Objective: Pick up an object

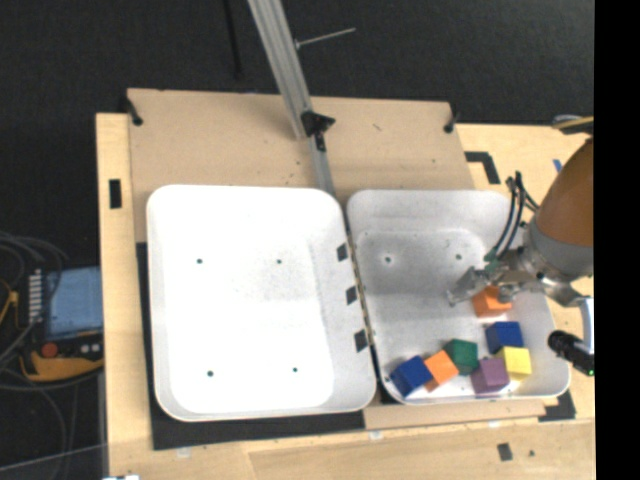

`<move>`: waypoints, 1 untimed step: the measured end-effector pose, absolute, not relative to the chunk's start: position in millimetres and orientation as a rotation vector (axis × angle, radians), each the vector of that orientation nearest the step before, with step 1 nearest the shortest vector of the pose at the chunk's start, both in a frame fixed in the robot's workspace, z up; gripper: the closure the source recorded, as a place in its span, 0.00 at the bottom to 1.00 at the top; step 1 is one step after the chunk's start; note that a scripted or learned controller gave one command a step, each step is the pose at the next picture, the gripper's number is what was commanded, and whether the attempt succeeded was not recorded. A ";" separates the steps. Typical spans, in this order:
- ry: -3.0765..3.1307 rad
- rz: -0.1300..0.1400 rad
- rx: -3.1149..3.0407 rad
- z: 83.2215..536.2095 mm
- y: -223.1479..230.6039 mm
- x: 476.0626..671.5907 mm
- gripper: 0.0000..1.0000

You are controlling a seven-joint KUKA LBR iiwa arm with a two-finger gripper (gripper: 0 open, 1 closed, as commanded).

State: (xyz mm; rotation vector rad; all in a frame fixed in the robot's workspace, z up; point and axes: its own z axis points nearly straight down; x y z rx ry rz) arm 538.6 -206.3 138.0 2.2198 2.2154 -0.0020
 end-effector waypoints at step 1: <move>2.207 0.007 2.225 151.7 -206.8 540.4 1.00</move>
